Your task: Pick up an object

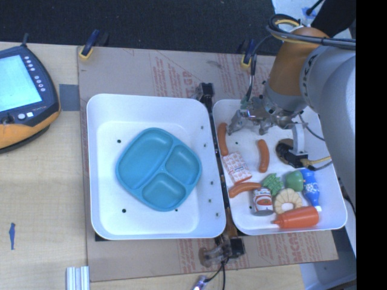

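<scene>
Left bin [97,162]: a blue divided plate [158,169], lying flat in the middle.
Right bin [336,205]: a red-and-white packet [236,167], a small can [262,201], corn [287,199], green vegetables [283,181], a blue bottle [311,187] and a red bottle [297,218].
Hand [251,124]: low over the right bin's far end; cannot tell whether released or clenched.
Near sausage [263,154]: in the right bin, just camera-side of the hand, apart from it.
Wall sausage [222,139]: along that bin's left wall, beside the hand.
Low sausage [243,189]: between packet and can.
</scene>
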### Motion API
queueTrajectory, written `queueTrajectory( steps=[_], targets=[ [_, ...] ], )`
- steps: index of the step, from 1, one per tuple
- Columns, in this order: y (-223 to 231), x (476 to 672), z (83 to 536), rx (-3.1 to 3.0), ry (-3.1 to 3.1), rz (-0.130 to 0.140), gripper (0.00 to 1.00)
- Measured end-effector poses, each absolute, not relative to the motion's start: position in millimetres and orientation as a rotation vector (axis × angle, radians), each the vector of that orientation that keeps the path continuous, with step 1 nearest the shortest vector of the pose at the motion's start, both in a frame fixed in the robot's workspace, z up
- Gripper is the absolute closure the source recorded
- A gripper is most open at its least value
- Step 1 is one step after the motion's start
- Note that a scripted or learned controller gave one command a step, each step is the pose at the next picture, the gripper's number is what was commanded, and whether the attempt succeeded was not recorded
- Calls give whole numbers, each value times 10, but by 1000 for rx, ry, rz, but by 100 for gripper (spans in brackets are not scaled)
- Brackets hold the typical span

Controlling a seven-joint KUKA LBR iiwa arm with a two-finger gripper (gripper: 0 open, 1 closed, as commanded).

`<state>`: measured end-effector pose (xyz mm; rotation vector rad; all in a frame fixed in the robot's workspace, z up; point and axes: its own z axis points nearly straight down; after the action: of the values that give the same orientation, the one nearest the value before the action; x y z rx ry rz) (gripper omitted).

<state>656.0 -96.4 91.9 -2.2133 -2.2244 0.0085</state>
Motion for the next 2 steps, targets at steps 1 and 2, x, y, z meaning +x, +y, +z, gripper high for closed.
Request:
queueTrajectory(
  steps=[1, 2],
  targets=[
    [-970, 6561, 1025, -2211, -2224, 11, 100],
    [-970, 6560, 1024, -2211, -2224, 12, 0]
  ],
)
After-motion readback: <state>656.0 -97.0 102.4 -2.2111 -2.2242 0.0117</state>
